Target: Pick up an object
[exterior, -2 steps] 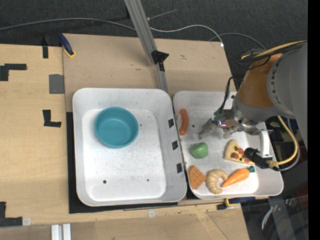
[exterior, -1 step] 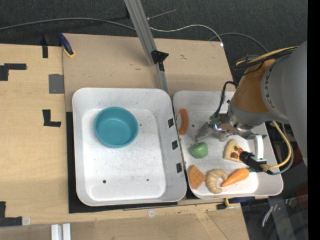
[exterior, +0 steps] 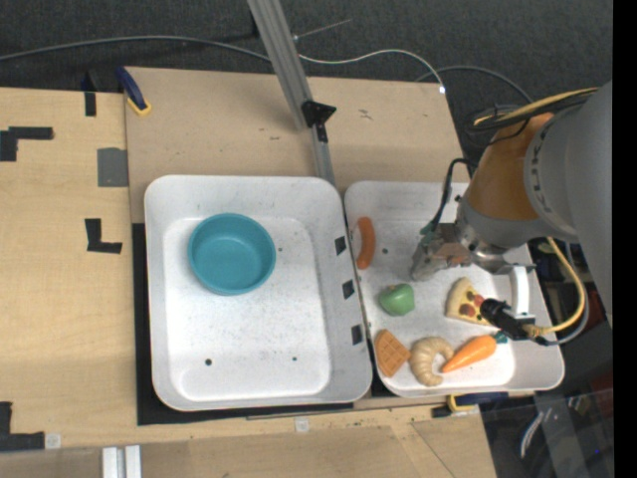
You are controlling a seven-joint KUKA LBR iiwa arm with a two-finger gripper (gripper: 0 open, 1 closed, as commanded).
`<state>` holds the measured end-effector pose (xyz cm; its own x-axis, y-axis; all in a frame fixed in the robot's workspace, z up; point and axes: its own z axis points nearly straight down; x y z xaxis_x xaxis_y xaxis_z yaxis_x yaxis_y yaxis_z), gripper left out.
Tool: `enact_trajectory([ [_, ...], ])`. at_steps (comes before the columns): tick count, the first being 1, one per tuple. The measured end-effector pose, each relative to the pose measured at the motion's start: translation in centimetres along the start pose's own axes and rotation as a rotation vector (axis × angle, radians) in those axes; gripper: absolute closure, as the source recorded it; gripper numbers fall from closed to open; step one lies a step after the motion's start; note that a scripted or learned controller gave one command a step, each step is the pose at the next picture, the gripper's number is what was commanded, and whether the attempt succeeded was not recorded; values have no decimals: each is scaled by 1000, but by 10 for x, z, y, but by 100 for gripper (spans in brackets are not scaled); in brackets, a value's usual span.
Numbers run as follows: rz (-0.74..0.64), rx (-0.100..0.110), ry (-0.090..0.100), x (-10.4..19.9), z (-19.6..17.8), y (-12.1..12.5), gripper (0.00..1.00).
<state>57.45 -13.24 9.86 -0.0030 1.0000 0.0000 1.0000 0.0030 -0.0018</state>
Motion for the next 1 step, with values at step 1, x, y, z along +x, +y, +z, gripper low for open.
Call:
enact_trajectory([
  [1, 2, -5, -1, -10, -52, -2, 100],
])
